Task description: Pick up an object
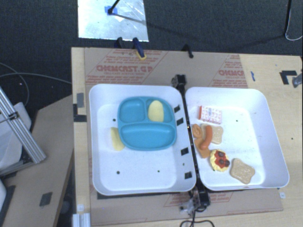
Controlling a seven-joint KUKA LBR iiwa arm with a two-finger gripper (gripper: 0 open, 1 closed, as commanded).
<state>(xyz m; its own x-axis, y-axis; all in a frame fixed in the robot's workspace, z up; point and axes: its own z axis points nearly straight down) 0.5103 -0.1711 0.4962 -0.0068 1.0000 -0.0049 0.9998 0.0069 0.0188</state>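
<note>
The right bin point(265, 126) holds several toy foods along its left side. A red-and-white packet point(210, 114) lies at the top. Below it an orange sausage point(206, 137) rests between a small orange pastry point(196, 130) and a pale toast slice point(217, 135). Lower down are a round piece with red topping point(219, 160) and a tan bread slice point(242, 171). The left bin point(137, 178) carries a blue divided tray point(144, 126) with a yellow oval piece point(155, 111) in its upper right compartment. A yellow wedge point(115, 139) lies beside the tray's left edge.
Black clips point(182, 131) line the seam where the two bins meet. A small grey part point(298, 80) pokes in at the right edge above the right bin. A shiny sheet point(112, 13) lies on the dark floor beyond the bench, and a metal frame point(16, 126) stands at the left.
</note>
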